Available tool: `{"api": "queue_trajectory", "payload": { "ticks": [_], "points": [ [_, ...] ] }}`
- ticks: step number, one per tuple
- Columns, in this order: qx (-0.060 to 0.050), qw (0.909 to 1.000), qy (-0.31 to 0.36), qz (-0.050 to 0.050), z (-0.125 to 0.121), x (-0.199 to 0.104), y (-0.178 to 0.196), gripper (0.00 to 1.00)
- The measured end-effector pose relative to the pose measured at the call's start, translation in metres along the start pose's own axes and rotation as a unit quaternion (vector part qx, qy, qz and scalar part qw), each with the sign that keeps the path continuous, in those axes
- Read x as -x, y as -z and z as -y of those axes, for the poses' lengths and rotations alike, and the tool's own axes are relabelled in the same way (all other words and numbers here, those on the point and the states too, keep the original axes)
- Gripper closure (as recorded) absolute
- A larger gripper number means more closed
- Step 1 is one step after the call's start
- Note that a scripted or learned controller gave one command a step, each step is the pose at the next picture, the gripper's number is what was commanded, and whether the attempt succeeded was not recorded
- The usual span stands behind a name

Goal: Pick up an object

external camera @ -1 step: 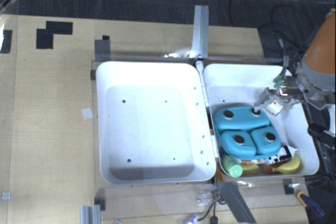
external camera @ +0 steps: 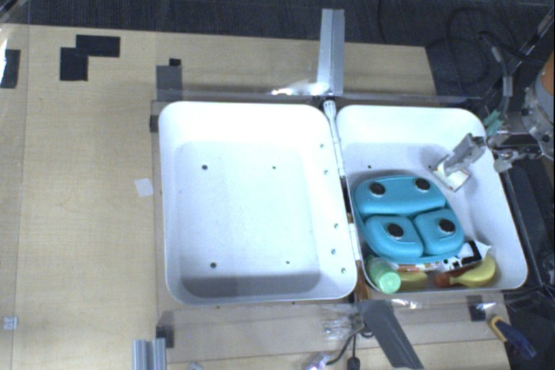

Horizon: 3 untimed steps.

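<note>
two bins lie below me. nearest the camera, along the front wall of the right bin [external camera: 513, 212], sit a green bottle [external camera: 383, 278] and a banana [external camera: 479, 274]. just behind them is the blue tray [external camera: 406, 216], the biggest thing to take. my gripper [external camera: 454, 164] hangs just beyond the tray's far right corner, nothing between my fingers; whether they're wide or narrow i can't tell. i judge this the approach: next, come over the tray's rim and descend.
</note>
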<state>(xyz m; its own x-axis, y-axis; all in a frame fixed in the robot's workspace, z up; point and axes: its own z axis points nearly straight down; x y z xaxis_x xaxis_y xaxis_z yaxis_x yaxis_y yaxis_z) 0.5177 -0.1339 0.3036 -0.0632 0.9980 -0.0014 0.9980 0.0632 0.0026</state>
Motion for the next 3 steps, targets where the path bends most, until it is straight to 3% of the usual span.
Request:
{"api": "queue_trajectory", "payload": {
  "ticks": [1, 2, 3],
  "points": [
    [-0.001, 0.994, -0.11, -0.001, 0.027, 0.049, -0.146, 0.0],
    [0.021, 0.9955, -0.092, 0.005, -0.006, 0.033, -0.181, 0.0],
    [0.017, 0.9923, -0.122, 0.006, -0.062, 0.018, -0.201, 0.0]
  ]
}}
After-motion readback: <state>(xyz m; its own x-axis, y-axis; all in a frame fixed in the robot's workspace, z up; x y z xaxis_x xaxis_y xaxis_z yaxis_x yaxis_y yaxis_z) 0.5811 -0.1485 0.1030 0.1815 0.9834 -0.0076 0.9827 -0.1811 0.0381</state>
